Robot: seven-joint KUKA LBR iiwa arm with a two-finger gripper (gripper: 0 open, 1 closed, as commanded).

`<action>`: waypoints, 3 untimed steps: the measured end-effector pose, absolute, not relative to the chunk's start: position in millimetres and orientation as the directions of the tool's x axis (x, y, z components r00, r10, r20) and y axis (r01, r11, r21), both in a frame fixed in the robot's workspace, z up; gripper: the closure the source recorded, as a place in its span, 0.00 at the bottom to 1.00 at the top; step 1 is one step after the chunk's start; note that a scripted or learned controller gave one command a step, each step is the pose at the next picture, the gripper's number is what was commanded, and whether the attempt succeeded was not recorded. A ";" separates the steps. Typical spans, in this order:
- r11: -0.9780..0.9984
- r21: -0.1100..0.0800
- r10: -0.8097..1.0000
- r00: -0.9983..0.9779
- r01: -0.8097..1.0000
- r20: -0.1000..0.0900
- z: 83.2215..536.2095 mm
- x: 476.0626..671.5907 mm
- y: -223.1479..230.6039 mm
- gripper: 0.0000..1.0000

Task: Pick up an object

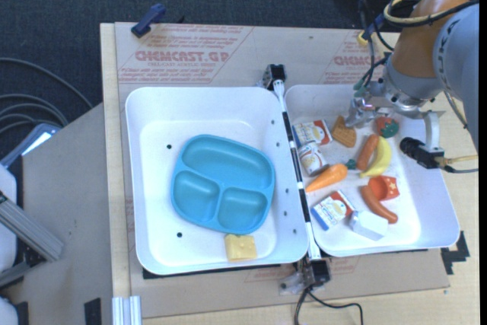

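The grey arm (449,49) with its orange band reaches in from the right and bends down over the far part of the right bin (437,228). Its tool (364,112) hangs low over that bin's back area, just above a small brown biscuit-like piece (344,136); whether the tool is spread or closed cannot be told from this slant, and nothing can be seen gripped in it. The right bin holds a crowd of toy foods: a small carton (310,132) near the divider, a second small packet (310,160) just below it, an orange carrot (327,177) lying aslant toward the middle, a yellow banana (381,157) with a reddish sausage (367,151) beside it, a red pepper piece (385,187), another sausage (379,205) near the front, a red and white box (333,209), and a pale block (370,224) touching it. A small green and red item (388,125) sits just beside the tool on its right. The left bin (144,186) carries a blue divided plate (222,183) lying flat in the middle, with a yellow cheese wedge (241,246) just in front of it, near the bin's front wall. Both bins rest side by side on the cardboard-covered surface (183,53), and a blue clip (147,20) sits at its far left corner.
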State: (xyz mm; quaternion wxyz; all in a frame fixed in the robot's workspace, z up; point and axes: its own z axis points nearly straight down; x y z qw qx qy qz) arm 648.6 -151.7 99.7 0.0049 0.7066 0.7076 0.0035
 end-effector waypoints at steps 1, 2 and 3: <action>0.001 0.011 1.000 -0.001 1.000 -0.002 99.5 648.4 -151.7 0.00; 0.000 0.000 1.000 0.000 1.000 -0.002 85.2 637.1 -128.3 0.00; 0.000 0.001 1.000 0.000 1.000 -0.001 95.2 637.4 -127.9 1.00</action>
